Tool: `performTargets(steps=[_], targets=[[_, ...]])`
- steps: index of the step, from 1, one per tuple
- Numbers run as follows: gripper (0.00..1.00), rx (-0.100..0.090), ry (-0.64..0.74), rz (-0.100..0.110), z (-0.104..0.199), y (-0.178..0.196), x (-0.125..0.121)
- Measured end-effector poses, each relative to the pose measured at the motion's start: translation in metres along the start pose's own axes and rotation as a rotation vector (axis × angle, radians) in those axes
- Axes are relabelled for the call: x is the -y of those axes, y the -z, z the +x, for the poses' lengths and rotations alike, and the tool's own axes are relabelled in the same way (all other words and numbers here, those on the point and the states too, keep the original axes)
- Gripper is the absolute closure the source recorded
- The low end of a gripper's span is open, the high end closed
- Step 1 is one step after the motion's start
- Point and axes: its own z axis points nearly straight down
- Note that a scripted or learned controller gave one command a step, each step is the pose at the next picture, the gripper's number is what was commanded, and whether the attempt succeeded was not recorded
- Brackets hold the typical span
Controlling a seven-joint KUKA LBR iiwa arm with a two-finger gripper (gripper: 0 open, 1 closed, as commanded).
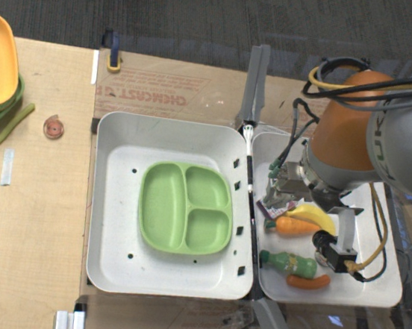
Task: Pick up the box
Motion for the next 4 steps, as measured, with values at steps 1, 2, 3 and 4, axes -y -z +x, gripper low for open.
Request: performTargets(steps=[1, 2, 3, 4], targets=[[1.00, 0.000, 0.214, 0.000, -0.017, 0.000, -0.001], [1.00, 0.002, 0.285, -0.003, 0.011, 0.056, -0.056], [1.00, 0.004, 0.287, -0.002, 0.011, 0.064, -0.056], [1.00, 0.001, 0.205, -0.001, -0.037, 0.001, -0.022]])
